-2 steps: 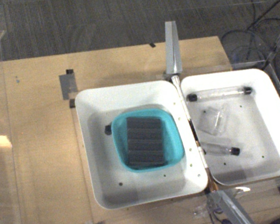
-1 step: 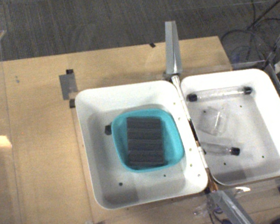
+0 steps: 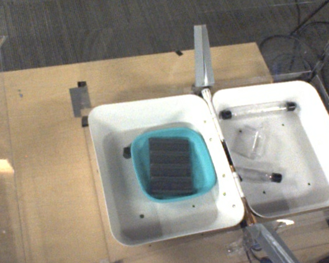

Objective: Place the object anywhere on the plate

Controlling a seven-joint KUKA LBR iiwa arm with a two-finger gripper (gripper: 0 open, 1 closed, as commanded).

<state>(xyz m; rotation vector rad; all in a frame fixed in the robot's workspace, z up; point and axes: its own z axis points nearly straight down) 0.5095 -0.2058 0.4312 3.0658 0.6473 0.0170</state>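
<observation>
Block (image 3: 169,166) of dark grey colour lies on the plate (image 3: 205,166), in the middle of the frame, inside the left bin (image 3: 114,168). It is a rectangle with its long side running almost up and down in the picture, a little tilted. Its top is not smooth: four or five rounded ridges go across it, with darker grooves between them. The surface looks dull and not shiny.

The plate is turquoise, with a squarish shape, rounded corners and a raised rim. It looks like smooth plastic. The block sits fully within this rim. A small black thing (image 3: 127,152) is touching the upper left edge of the plate.

Both bins are white, shallow and glossy, with rounded corners, and they stand side by side on a pale wooden bench (image 3: 41,181). The right bin (image 3: 325,150) holds two clear tubes with black ends, one (image 3: 255,109) near its top edge and one (image 3: 257,174) lower left, and between them lies a small clear plastic piece (image 3: 254,141). A grey metal bar (image 3: 202,55) stands above the place where the bins meet.

About my gripper, I cannot tell whether it is spread apart or pressed together, and also not what it holds or touches.
</observation>
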